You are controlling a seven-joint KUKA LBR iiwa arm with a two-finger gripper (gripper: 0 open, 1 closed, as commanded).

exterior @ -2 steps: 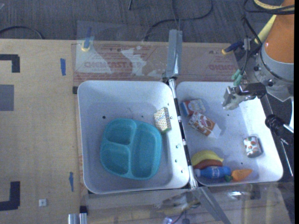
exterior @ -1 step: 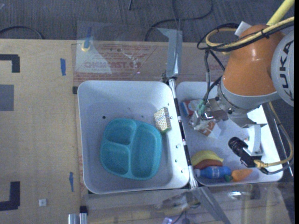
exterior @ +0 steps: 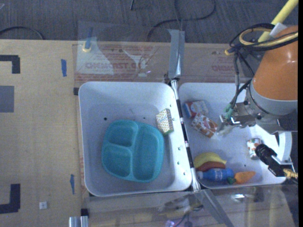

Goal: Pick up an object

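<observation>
1. The gripper (exterior: pixel 226 123) hangs over the right bin (exterior: pixel 236 91), low above its floor, just right of a small red and white carton (exterior: pixel 204 125). It is blurred and partly hidden by the wrist, so I cannot tell how it is set or whether it has anything in it.
2. The carton is the likeliest target. It lies flat and tilted, touching or almost touching a second small packet (exterior: pixel 195 109) above it.
3. It looks light and fairly stiff, though thin card may crush under a hard squeeze. A hold across its short sides seems safest.
4. Other choices sit near the front wall: a banana (exterior: pixel 210 160), a blue bottle (exterior: pixel 217 175) lying on its side, and an orange carrot-shaped piece (exterior: pixel 244 177). The bottle looks smooth and may roll.
5. The left bin (exterior: pixel 94 98) holds a teal divided tray (exterior: pixel 133 150) and a small patterned box (exterior: pixel 164 120).
</observation>
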